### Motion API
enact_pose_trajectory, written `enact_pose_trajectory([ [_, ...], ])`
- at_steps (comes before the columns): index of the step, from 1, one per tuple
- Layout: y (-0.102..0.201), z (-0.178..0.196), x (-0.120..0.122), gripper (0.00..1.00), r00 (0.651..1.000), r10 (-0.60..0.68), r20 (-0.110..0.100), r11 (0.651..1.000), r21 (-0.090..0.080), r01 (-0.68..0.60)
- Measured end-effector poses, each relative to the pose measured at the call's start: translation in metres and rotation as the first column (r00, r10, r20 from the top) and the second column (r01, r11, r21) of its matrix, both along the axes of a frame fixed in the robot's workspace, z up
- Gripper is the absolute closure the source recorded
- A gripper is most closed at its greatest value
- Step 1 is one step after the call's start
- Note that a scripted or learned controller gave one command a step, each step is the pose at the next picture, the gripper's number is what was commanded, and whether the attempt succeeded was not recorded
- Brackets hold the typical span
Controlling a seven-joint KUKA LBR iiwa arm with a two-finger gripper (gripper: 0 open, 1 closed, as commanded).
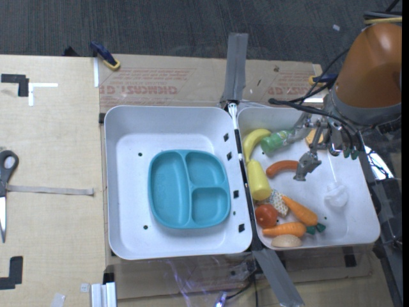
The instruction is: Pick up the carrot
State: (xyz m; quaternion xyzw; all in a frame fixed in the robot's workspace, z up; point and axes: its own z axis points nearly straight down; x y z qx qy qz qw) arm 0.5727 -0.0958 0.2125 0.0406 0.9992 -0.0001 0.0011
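I see the gripper (307,166) beside the sausage (282,167), its opening impossible to tell. The carrot (300,210) lies nearer the bin's front wall; crowding toys risk a wrong grab.

We see two white bins side by side. The left bin (121,235) holds a blue divided plate (190,188). In the right bin (348,226) we find a banana (253,141), a yellow cylinder (258,180), a red sausage (282,167), a tomato (266,216) and two carrots (300,210) (284,229). The gripper (308,165) hangs over this bin, near the sausage. Scissors (5,184) lie on the bench at the left.
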Motion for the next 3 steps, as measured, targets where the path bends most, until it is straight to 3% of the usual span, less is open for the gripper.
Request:
enact_pose_trajectory([
  [1,-0.031,-0.095,-0.053,0.00,0.993,0.119,0.001,0.993,0.000,-0.119],
  [2,-0.042,-0.114,-0.084,0.00,0.993,-0.119,0.025,0.993,-0.002,0.119],
  [3,-0.025,-0.116,-0.088,0.00,0.913,-0.407,0.020,0.913,0.002,0.407],
])
